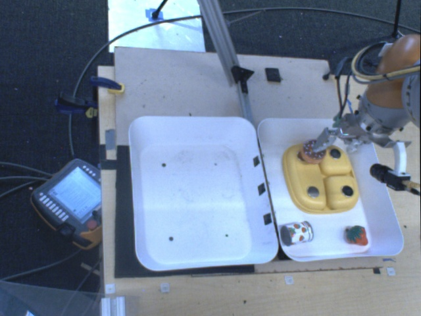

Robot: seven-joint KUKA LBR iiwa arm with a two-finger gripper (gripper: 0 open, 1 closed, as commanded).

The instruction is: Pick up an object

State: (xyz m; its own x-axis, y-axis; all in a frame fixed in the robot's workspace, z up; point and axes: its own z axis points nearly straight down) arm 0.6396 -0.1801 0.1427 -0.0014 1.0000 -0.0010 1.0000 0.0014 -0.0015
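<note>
In the right bin (pixel 385 206) lies a large yellow moulded piece (pixel 320 178) with dark holes in it. A small brown and pink ring-shaped thing (pixel 308 153) rests on its upper left corner. My gripper (pixel 321 143) reaches in from the right and its tip is right at that ring, touching it or just above it. Near the bin's front edge lie a small patterned can (pixel 297 233) on its side and a red and green strawberry-like toy (pixel 356 236).
The left bin (pixel 194 193) adjoins the right one, with black clips (pixel 261 189) on the shared rim. A slanted metal pole (pixel 220 35) crosses the back of the bench. A teach pendant (pixel 69 201) lies off the left side, and cables run around it.
</note>
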